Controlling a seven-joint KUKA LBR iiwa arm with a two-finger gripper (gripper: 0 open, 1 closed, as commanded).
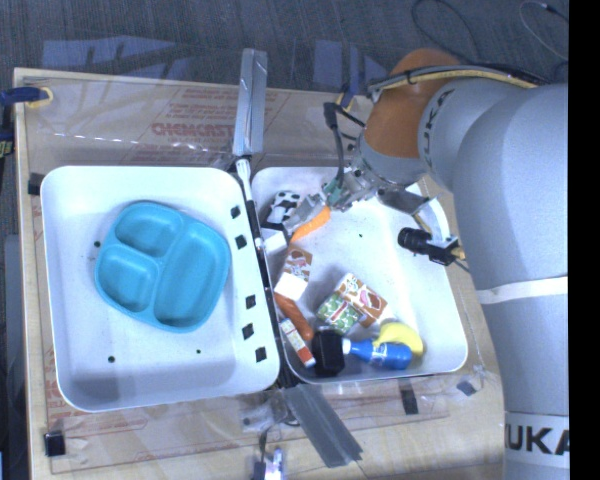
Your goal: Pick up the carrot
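Note:
The carrot is a short orange piece lying at a slant in the upper left part of the right bin. My gripper reaches down from the right at the bin's top edge, with its tip right at the carrot's upper right end. The carrot still rests on the bin floor. The tip is small and partly hidden by the wrist, so its state is unclear.
The right bin also holds a black-and-white item, a small carton, a red tube, a green-red carton, a blue bottle and a yellow banana. A blue divided plate lies in the left bin.

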